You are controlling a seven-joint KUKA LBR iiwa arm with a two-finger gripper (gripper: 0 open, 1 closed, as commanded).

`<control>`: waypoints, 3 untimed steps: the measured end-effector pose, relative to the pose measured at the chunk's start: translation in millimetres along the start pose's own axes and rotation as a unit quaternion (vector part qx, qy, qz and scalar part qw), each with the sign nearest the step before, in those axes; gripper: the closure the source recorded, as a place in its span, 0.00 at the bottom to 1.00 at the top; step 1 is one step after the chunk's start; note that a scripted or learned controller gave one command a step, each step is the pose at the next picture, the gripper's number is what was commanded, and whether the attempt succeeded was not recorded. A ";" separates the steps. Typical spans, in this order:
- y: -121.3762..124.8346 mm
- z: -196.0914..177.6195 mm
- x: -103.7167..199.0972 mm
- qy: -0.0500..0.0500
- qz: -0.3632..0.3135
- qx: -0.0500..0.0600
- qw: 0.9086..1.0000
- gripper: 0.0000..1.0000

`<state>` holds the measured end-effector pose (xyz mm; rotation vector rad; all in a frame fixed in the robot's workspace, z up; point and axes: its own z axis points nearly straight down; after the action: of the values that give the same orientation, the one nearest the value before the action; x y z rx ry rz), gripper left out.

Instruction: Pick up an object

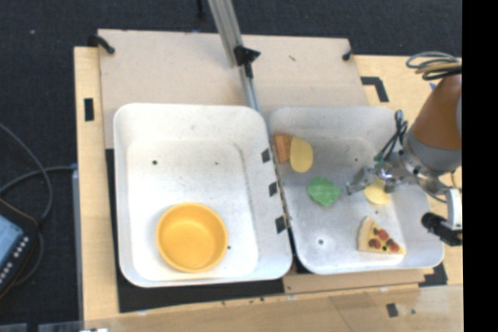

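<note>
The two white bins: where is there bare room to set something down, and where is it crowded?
The left bin has the most room: its whole far half, above the yellow bowl. In the right bin, bare patches lie along the far wall and at the near-left corner. Its middle and right side are crowded: bread piece, green leaf, pizza slice and the gripper.

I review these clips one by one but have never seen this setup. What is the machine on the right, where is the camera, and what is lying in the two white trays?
A single camera fixed above the bench looks down at a slant. The grey and orange machine is a robot arm reaching in from the right. Its gripper hangs low over the right bin, beside a small pale yellow piece; whether it holds that piece cannot be told. That bin also contains a green leafy toy, a toy pizza slice and a yellow and orange toy near its left wall. The left bin holds a yellow bowl.
</note>
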<state>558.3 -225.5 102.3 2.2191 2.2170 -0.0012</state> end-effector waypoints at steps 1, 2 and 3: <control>1.1 -11.4 -0.5 0.000 0.000 -0.002 1.000 1.00; 3.2 -62.6 8.4 0.001 -0.003 -0.002 1.000 1.00; 0.7 -126.0 9.2 0.001 -0.003 -0.003 1.000 1.00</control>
<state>558.7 -215.8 228.3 2.2103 2.2206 0.0068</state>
